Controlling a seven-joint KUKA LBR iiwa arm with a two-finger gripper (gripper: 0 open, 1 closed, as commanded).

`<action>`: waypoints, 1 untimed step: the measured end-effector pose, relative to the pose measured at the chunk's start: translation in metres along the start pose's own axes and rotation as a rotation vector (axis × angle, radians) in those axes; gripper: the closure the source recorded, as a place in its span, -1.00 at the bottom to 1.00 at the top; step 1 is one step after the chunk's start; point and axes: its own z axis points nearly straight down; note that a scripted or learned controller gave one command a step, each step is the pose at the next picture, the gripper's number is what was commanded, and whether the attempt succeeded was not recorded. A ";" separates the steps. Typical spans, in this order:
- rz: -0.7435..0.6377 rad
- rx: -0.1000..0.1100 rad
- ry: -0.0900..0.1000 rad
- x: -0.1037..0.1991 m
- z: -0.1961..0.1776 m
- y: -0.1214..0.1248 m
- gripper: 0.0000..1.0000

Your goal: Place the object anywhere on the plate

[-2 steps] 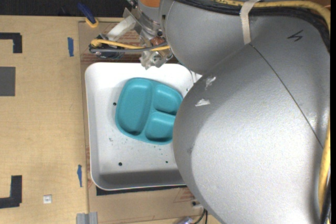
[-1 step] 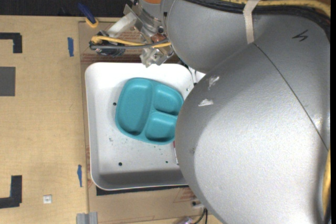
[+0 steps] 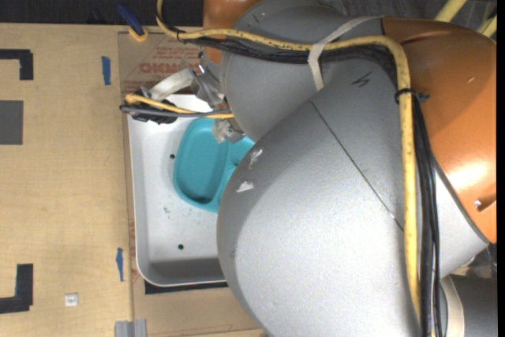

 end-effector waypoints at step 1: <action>0.002 0.000 0.005 0.001 -0.012 0.001 1.00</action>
